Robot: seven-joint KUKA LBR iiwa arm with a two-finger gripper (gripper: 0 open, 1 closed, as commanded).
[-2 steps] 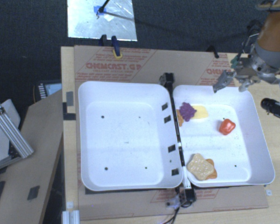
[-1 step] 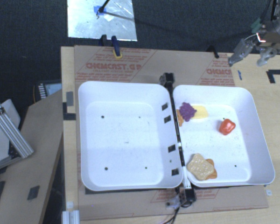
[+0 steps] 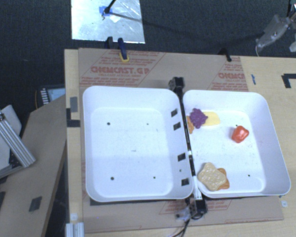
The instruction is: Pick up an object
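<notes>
The red pepper (image 3: 240,134) in the right bin (image 3: 274,132) looks light, stiff and smooth, likely toy plastic, best pinched across its rounded middle. Purple grapes (image 3: 198,117) lie well left of it, toast (image 3: 213,177) below-left; the gripper (image 3: 281,31) hangs far above it, its state impossible to tell.

The gripper (image 3: 281,33) is showing at the upper right corner as a pale grey, slightly shiny piece of angular metal parts, with a darker block and a thin teal-coloured cable sitting above it, all blurred and too small for finer detail.
</notes>
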